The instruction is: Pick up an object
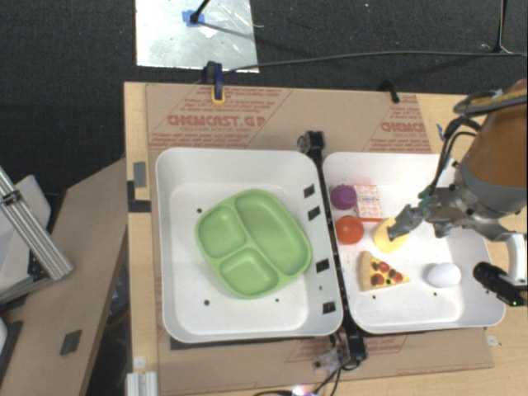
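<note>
My gripper (402,223) reaches in from the right, low over the right bin (412,316). Its tip sits at the upper right edge of a yellow toy (384,238) and partly covers it. Around that toy lie a red ball (349,229), a purple piece (343,195), a small pink and white box (367,200), a pizza slice (379,272) and a white egg (443,275). Whether the tip touches the yellow toy is not clear.
The left bin (177,180) holds a green divided plate (252,242). A black divider with clips (323,221) runs between the two bins. The arm's grey body and orange band (499,151) hang over the right bin's far right side.
</note>
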`<control>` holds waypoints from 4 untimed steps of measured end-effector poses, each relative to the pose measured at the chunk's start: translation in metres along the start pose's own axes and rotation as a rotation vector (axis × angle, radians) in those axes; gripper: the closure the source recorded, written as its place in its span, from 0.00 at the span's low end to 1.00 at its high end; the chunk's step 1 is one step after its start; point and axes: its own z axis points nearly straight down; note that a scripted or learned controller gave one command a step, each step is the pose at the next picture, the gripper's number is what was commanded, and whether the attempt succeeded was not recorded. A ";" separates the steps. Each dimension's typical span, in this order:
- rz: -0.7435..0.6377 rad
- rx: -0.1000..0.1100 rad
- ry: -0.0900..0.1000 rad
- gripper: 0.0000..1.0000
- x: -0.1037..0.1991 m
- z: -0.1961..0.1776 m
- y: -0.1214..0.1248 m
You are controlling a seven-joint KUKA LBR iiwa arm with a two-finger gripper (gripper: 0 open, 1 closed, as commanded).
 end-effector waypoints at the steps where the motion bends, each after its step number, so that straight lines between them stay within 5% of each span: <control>1: -0.003 -0.012 -0.002 0.00 0.000 -0.005 0.002; 3: -0.001 -0.006 0.000 0.00 0.005 0.117 -0.003; 4: 0.000 -0.009 -0.001 0.00 0.006 0.146 -0.002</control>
